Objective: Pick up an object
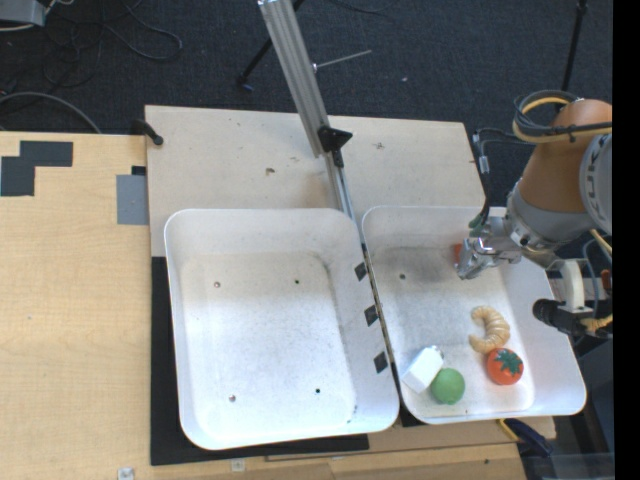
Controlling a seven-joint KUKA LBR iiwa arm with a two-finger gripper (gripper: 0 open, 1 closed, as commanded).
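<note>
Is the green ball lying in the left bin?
No, the green ball lies in the right bin, beside the white block.

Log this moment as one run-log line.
grey two-finger gripper: low in right white bin, upper part | curved tan croissant toy, red tomato toy, green ball, white block: near end

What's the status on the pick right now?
End effector low over right bin, far side. Croissant, tomato, green ball, white block lie apart, nearer. Nothing blocking.
</note>
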